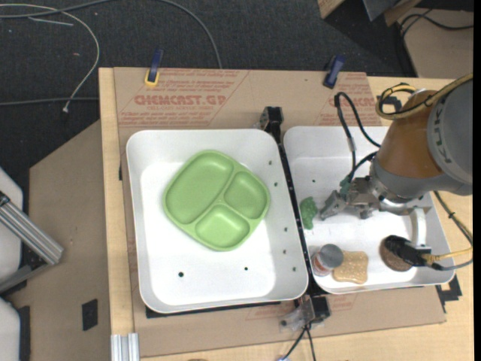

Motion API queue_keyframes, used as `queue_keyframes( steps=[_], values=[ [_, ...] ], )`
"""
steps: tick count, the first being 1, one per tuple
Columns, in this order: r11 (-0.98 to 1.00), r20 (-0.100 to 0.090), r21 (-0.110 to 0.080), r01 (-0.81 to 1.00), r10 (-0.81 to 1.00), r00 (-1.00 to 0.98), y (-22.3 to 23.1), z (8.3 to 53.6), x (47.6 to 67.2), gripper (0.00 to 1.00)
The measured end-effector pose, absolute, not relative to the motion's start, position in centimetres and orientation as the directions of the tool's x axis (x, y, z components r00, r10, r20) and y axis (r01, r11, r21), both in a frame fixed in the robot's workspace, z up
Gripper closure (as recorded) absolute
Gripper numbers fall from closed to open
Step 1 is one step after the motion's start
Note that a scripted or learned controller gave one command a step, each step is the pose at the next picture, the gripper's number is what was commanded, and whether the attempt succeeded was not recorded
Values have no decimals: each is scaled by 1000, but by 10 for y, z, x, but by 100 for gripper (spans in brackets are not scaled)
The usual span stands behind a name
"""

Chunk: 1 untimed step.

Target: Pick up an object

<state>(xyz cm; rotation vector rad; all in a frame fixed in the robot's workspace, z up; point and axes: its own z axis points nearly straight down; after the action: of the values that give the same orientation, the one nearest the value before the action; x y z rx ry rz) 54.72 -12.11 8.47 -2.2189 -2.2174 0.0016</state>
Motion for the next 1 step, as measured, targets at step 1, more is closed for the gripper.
queue_keyframes(
  steps=[1],
  values=[
    [-1,2,-1,1000,1000,1,-121,96,548,100]
  ],
)
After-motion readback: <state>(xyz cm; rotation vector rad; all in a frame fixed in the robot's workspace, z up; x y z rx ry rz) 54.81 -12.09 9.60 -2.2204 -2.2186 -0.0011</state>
